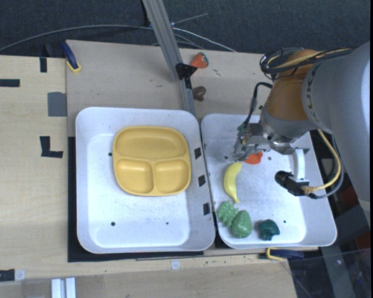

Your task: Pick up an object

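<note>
My gripper (244, 150) hangs low over the upper middle of the right bin (311, 225). A small orange-red object (254, 159) lies right beside it, partly hidden under the wrist. A yellow banana (232, 180) lies just below the gripper, its top end close to it. Two light green lumpy pieces (235, 218) sit near the bin's front left corner. A dark green piece (268, 229) rests to their right.
The left bin (93, 222) holds a yellow divided plate (152, 159). A grey pole (165, 30) with a black clamp rises behind the bins. The arm's black cable fitting (290, 182) hangs over the right bin's right half.
</note>
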Action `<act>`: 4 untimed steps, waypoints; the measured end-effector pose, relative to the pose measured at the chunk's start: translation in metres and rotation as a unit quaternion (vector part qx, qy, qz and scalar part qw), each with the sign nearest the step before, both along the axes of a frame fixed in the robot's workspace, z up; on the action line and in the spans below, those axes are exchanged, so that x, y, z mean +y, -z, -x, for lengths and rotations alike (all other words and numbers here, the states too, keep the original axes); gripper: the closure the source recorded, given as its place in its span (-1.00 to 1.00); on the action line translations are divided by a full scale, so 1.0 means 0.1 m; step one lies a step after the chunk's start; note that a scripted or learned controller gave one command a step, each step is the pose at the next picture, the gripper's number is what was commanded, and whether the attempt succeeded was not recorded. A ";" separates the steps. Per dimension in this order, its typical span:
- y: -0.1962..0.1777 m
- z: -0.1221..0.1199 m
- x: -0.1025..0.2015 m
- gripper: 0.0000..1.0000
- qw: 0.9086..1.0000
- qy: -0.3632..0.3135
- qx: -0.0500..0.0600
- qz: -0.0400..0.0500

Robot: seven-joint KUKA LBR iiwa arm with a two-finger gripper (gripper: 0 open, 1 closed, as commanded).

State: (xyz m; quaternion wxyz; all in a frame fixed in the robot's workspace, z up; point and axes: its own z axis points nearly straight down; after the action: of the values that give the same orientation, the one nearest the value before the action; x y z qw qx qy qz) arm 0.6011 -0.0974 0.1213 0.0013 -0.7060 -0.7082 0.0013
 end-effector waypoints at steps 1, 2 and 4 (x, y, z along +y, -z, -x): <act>-0.49 0.01 -0.09 1.00 1.000 0.001 -0.003 0.001; -1.08 -0.07 -0.03 1.00 1.000 0.000 -0.005 0.000; -1.60 -0.01 0.45 1.00 1.000 -0.001 -0.001 0.000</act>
State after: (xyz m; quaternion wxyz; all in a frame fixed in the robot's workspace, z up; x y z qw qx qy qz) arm 0.6021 -0.0526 0.2817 0.0007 -0.7051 -0.7092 0.0000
